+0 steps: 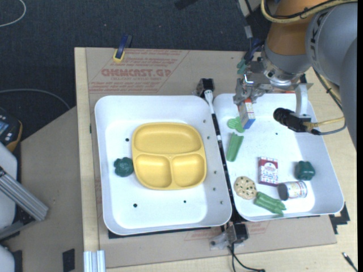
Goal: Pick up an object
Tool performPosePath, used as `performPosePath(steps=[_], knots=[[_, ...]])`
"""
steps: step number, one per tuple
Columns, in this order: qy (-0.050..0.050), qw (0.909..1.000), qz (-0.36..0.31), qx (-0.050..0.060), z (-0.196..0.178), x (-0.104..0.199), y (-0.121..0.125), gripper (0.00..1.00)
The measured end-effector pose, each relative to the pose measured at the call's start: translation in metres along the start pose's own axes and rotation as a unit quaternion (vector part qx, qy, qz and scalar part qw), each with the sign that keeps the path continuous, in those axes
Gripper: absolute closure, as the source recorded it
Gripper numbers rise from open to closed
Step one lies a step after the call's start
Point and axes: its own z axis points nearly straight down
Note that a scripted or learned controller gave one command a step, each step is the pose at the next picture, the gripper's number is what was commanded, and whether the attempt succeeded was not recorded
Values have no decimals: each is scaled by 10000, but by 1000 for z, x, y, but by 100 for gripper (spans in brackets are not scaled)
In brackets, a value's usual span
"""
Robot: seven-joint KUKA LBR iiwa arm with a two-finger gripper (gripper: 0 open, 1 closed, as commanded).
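My gripper (pixel 246 100) hangs over the far left part of the right bin (pixel 317 146). A small red, white and blue box (pixel 248 114) sits upright between its fingers, which are shut on it. Its lower end is just above the bin floor, next to a small light green piece (pixel 235 124). In front of that piece lies a long green vegetable (pixel 234 147). Nearer the front of the bin are a red carton (pixel 268 170), a round cookie (pixel 245 187), a green pod (pixel 269 203), a small jar on its side (pixel 293 190) and a dark green lump (pixel 304 170).
The left bin (pixel 113 123) holds a yellow divided plate (pixel 169 154) and a dark green broccoli-like toy (pixel 123 166) at its left. A black part on the wrist (pixel 289 119) juts out over the right bin. The ridge between the bins (pixel 218 152) runs close to the gripper's left.
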Motion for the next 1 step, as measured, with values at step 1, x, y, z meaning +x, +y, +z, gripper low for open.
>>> performPosePath(steps=[1], knots=[[0,10000,-2,-7,-4,2,8,100]])
